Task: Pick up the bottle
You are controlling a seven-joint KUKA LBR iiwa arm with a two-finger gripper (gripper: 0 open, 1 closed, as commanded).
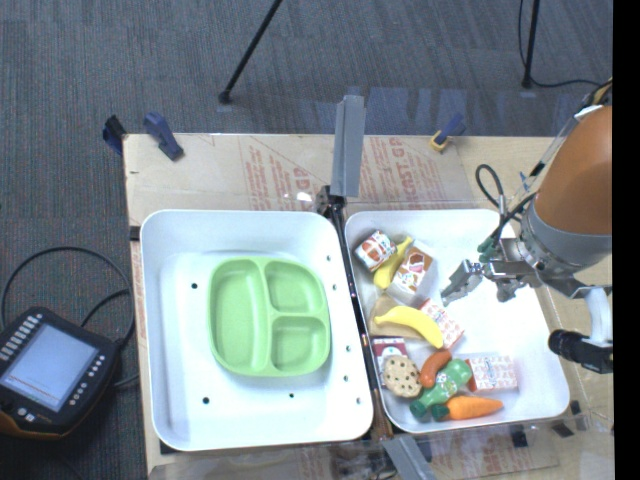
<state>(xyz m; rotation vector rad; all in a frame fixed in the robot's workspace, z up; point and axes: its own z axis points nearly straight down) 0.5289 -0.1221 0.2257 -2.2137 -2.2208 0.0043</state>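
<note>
A: Where was the small green plastic bottle point(443, 388) found?

B: Near the right white bin's point(530, 368) front edge, wedged between an orange toy carrot point(470, 406) and a brown biscuit point(401, 375).

A: And the jaws point(462, 281)?

B: They were seen farther back, spread and empty, above the bin floor. A yellow banana point(410, 322) and small cartons point(415, 268) lay crowded between.

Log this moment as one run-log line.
arm: over right bin | hand: above bananas, holding nothing seen | bottle: lying at bin's near edge, untouched
</note>
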